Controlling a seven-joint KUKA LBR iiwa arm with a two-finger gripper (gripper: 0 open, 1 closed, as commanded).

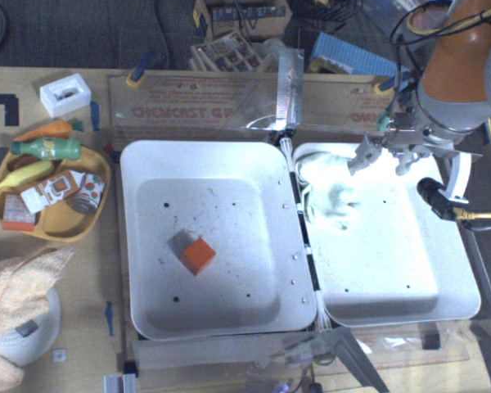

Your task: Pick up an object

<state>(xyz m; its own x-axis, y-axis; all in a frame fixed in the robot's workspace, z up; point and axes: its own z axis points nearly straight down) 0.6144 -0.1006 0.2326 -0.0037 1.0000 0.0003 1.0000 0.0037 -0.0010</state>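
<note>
At the far left of the bench, near nine o'clock, a tan bowl (65, 228) holds toy groceries: a green bottle (47, 148), a yellow banana (20, 174) and small printed packets. Above it, toward ten o'clock, a small white box (65, 95) sits on the wood. At seven o'clock a pale crumpled cloth (20, 289) lies beside a white rounded object (24, 334).

The left bin (147, 170) takes the middle of the view. On its floor, a little below centre, lies an orange cube (200, 256), one grey face turned to ten o'clock. It rests alone, well apart from the bin walls and well apart from the arm.

The right bin (442, 293) sits just beside the left one, their rims touching along the middle seam. Its upper left corner is washed out by glare, with a faint greenish smudge on the floor there.

The arm (458, 47) comes in at two o'clock, its orange band above the grey wrist, leaning down over the right bin's upper edge. The gripper (385, 160) hangs above that bin near one o'clock, its two fingers (362, 158) spread apart with nothing between them.
</note>
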